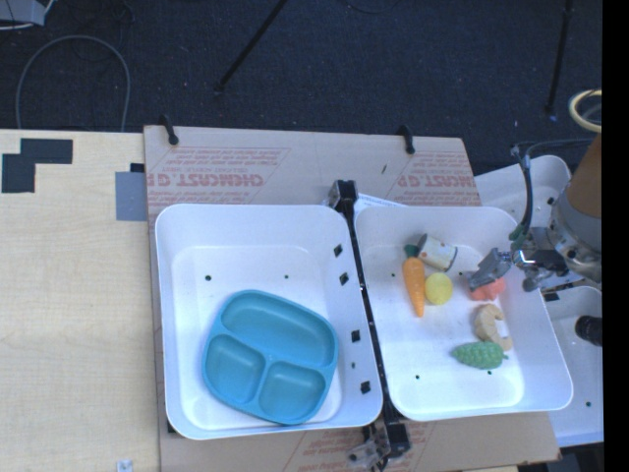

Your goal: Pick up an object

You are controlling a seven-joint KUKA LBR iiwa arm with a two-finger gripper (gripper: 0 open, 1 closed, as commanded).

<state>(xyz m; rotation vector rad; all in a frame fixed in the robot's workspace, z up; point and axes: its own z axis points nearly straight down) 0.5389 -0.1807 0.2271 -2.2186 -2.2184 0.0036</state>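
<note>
In the right bin (531,386) lie an orange carrot (415,285), a yellow ball (438,288), a white and green piece (435,253), a tan pastry-like piece (489,324) and a green bumpy piece (480,355). A red piece (488,289) lies by the bin's right side. My gripper (512,271) hangs over that side, open, its fingers spread apart. The left finger (486,271) is just above the red piece. Nothing sits between the fingers.
The left bin (187,234) holds a blue divided plate (269,356). A black divider (356,303) runs between the bins. Cardboard (295,170) lies under both. The arm's wrist (580,214) stands past the right bin's rim.
</note>
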